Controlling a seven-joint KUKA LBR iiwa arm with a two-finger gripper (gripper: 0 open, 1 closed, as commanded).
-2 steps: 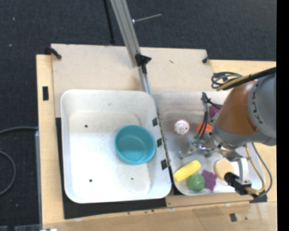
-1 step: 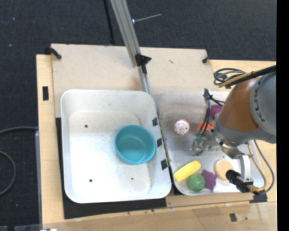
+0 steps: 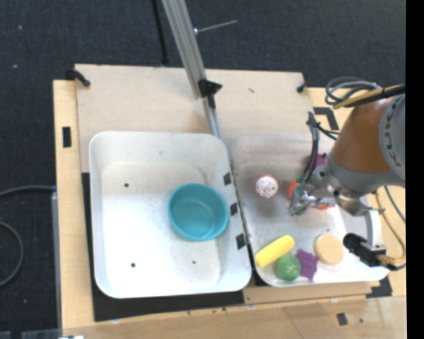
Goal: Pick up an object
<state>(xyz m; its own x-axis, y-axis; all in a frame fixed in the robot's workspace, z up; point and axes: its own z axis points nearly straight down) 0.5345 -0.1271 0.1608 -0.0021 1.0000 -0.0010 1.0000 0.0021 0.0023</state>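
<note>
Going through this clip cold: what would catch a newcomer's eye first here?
Probably the blue bowl, alone in the left bin. Next, the grey and orange arm over the right bin, its pincer low beside a speckled ball. Then the cluster at that bin's near edge: yellow corn, green ball, tan disc.

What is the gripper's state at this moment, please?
Gripper: low in the right bin; whether open, shut or holding anything cannot be told.
</note>
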